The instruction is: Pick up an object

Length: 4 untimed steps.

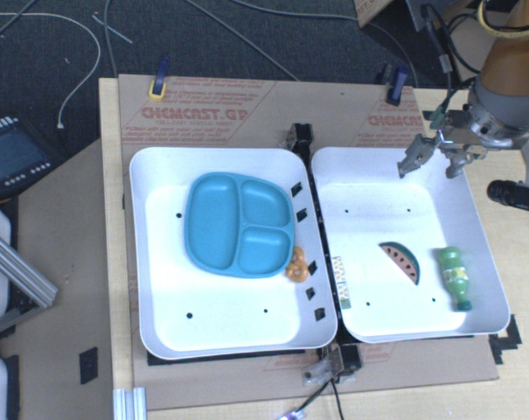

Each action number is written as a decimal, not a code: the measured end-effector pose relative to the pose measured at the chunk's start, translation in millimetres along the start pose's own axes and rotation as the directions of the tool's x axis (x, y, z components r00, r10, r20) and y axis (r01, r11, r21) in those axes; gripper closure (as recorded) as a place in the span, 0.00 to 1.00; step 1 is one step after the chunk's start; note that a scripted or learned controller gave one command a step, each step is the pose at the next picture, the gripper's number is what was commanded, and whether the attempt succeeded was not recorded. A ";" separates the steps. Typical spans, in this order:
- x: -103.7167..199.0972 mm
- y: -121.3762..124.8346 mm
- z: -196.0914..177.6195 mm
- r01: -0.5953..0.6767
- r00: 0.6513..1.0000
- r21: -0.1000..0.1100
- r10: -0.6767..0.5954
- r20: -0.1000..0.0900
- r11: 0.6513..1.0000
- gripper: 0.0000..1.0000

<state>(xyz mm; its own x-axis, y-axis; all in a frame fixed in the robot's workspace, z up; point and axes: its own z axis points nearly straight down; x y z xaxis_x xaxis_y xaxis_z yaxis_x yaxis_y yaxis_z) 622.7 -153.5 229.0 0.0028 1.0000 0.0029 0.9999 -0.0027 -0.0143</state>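
Two bins, end effector spread open over right bin, watermelon slice, green bottle near.

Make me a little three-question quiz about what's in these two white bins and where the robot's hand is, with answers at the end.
1. True or false: the blue divided plate lies in the right bin.
2. Which thing lies nearest the right bin's right wall? A) the watermelon slice B) the green bottle C) the small orange-brown toy
3. Fill in: the hand hovers over the right bin's ____ right corner, holding nothing.

Key
1. False. It lies in the left bin, with the small orange-brown toy at its lower right edge.
2. B. The watermelon slice lies to its left, apart from it.
3. Far, the upper right in the camera view. Its fingers are spread, well away from both objects.
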 end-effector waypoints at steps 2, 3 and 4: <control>0.8 10.9 37.2 0.004 1.000 -0.010 -0.004 0.002 1.000 0.00; 5.8 14.7 81.0 0.005 1.000 -0.009 -0.005 0.001 1.000 0.00; 7.0 14.2 122.8 0.004 1.000 -0.009 -0.004 0.001 1.000 0.00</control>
<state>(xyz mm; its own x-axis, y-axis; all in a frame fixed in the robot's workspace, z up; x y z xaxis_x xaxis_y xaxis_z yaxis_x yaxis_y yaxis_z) 635.1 -146.2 106.1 -0.0009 1.0000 0.0016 1.0000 0.0009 -0.0049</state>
